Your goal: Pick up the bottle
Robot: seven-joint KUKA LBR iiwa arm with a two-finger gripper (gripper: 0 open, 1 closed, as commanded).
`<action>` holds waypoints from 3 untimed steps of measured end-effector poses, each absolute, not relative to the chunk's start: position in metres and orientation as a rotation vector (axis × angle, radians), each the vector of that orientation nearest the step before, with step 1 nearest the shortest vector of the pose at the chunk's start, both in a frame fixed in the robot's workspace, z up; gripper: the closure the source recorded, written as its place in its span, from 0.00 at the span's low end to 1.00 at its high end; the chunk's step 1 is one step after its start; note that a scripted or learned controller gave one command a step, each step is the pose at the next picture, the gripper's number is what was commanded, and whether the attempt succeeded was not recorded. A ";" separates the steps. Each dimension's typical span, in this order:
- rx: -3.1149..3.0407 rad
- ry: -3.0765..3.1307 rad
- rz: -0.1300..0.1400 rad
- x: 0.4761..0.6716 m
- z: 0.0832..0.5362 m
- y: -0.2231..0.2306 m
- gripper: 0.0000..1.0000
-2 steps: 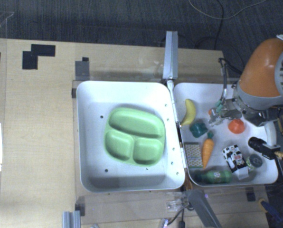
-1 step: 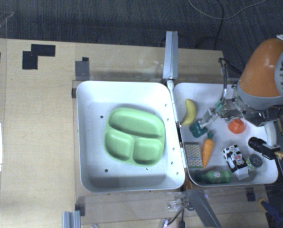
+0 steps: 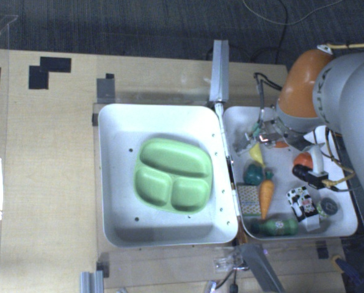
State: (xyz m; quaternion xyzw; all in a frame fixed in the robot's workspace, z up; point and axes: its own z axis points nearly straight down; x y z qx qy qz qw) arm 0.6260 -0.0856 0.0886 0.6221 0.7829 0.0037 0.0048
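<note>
Down in the right bin [image 3: 348, 223], the green bottle [image 3: 276, 226] lies on its side along the near wall, just below a carrot [image 3: 265, 197]. Whether the gripper [image 3: 259, 135] is clenched or released I cannot tell; it sits near the bin's far end, well apart from the bottle.

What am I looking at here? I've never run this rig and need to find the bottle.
One camera looks down at a slant on two white bins. The grey arm with the orange band reaches in from the right; its gripper hovers over the right bin's far end, near a yellow toy. The left bin holds a green divided tray. The right bin is cluttered: a toy carrot, and the green bottle lying along its near edge. I see nothing held.
</note>
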 end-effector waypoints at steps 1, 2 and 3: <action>1.502 2.749 0.007 0.622 0.187 -0.058 0.00; 1.589 2.696 0.008 0.570 0.090 -0.108 0.00; 1.586 2.691 0.017 0.573 0.102 -0.106 1.00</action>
